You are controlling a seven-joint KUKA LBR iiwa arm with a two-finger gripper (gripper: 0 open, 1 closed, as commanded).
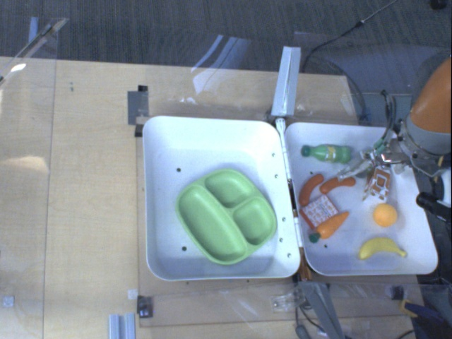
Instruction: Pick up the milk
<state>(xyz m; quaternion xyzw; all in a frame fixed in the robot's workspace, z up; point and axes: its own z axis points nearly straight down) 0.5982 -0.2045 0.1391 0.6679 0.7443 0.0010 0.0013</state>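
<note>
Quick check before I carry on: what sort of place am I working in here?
Likely a robot lab test bench, not a real kitchen. Two white bins sit on a wooden bench, one holding a green divided plate, the other toy food such as a banana and orange; cables trail over carpet.

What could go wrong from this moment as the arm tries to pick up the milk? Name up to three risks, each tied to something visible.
1. Wrong target: two red-and-white packs lie in the right bin, a small pack beside the gripper and a flat pack. I cannot tell which is the milk.
2. Crowding: the flat pack touches the sausage and the carrot, so a grab may shove them.
3. The orange near the small pack could roll if nudged.
</note>
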